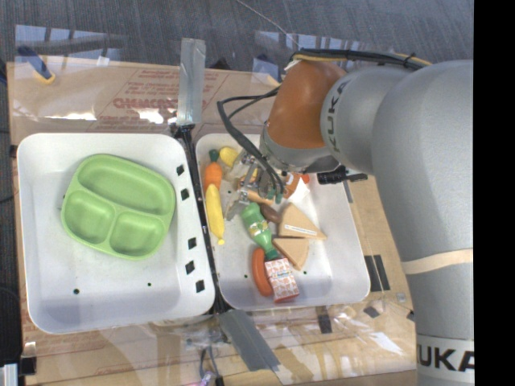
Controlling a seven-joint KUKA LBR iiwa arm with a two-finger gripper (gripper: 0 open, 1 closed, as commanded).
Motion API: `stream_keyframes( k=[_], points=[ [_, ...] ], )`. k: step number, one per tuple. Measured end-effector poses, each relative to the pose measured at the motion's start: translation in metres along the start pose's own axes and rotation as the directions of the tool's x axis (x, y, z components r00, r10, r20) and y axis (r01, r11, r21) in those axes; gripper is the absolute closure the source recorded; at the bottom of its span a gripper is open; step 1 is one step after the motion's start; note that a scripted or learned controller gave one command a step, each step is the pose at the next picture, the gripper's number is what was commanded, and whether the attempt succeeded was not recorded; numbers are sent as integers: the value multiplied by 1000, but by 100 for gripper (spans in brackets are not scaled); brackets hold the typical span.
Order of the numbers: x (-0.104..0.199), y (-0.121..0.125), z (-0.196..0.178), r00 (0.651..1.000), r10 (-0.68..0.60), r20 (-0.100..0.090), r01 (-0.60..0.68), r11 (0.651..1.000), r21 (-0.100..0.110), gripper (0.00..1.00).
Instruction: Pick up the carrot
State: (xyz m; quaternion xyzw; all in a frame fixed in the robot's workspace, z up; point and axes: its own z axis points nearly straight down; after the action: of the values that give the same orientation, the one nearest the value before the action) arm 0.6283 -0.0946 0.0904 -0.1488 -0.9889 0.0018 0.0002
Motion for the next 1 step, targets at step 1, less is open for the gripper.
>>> stream_keyframes(
  k=[1],
  points=[
    [0,2,-7,1000,-7,-2,7,1000,-1,100]
  ],
)
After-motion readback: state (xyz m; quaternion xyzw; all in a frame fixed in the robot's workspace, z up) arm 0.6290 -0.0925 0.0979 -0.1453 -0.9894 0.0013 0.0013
